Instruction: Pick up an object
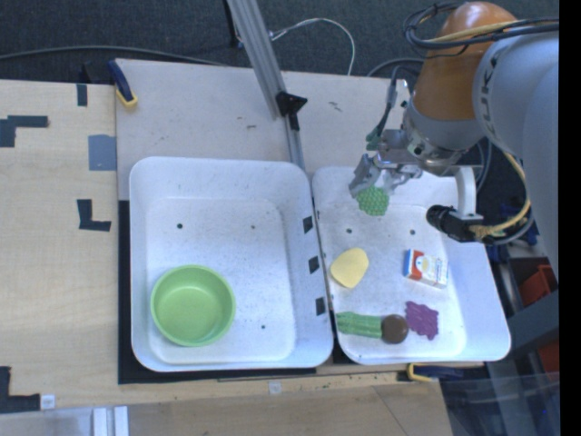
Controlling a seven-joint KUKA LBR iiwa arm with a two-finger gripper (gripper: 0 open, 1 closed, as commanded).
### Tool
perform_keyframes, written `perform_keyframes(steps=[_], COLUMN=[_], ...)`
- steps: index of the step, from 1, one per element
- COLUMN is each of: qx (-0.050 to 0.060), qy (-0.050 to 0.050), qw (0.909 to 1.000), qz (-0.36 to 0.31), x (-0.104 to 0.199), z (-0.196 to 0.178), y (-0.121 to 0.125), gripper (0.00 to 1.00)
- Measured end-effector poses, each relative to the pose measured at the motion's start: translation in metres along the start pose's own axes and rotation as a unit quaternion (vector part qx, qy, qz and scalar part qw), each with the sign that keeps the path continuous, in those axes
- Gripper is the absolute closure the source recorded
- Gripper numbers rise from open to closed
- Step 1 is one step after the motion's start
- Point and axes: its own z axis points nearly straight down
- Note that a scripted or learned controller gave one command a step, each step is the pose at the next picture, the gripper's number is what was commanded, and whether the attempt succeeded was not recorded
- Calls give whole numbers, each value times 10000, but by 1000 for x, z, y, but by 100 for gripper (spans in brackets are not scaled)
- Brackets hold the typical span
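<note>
Green and knobbly, a small round object (373, 202) sits at the far end of the right bin (472, 280), directly beneath the gripper (375, 185). From my seat the metal fingers appear to straddle its upper edge, spread narrowly around it, but I cannot tell whether it is actually clamped or just touched. The grey arm (508, 71), with its glossy orange band (454, 53), leans in from the right.

Rest of the right bin, all on speckled white plastic: a smooth pale-yellow piece (349, 267), roughly rounded, near the middle; a small flat box (425, 268), white with red and blue print, just to its right; along the near wall a green oblong item (359, 324) touching a brown ball (394, 329), and a purple lumpy cluster (421, 320) just beside the ball.

Left bin (218, 180): a light-green plastic bowl (192, 305), upright, in the near-left corner.

A slanted metal pole (263, 53) crosses the bench above the bins.
</note>
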Motion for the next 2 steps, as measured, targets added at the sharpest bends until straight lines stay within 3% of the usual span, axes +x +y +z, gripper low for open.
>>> perform_keyframes(steps=[2], qx=[8], qy=[-3], qw=[10000], qz=[-2], x=[122], z=[14], y=[27], gripper=[100])
